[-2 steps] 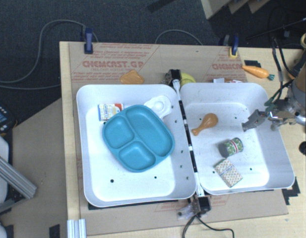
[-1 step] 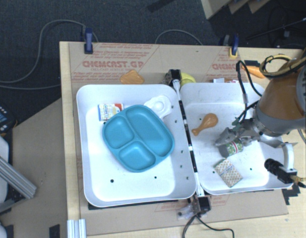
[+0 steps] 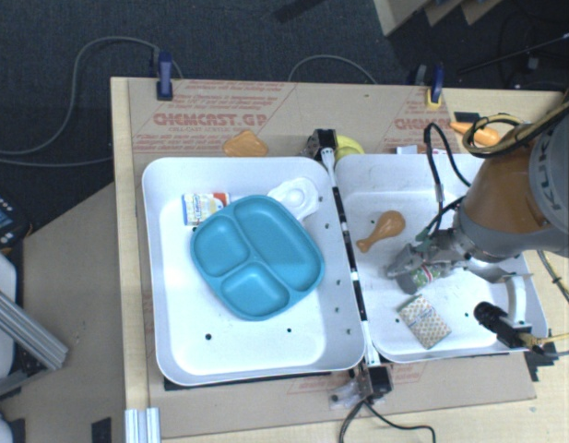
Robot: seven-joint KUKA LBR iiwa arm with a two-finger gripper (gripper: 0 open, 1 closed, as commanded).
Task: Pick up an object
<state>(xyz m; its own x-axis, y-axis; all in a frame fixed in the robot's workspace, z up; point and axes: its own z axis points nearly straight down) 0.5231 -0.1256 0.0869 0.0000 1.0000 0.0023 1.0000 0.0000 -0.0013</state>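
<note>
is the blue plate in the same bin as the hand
No, the blue plate lies in the left bin of the view, while the hand is over the right bin.

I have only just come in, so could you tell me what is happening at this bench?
The grey arm reaches in from the right, with its gripper low in the right bin, between a tan drumstick-shaped toy and a small patterned packet. I cannot tell whether it holds anything. The left bin, away from the arm, holds a blue divided plate, a small carton and a white piece.
</note>
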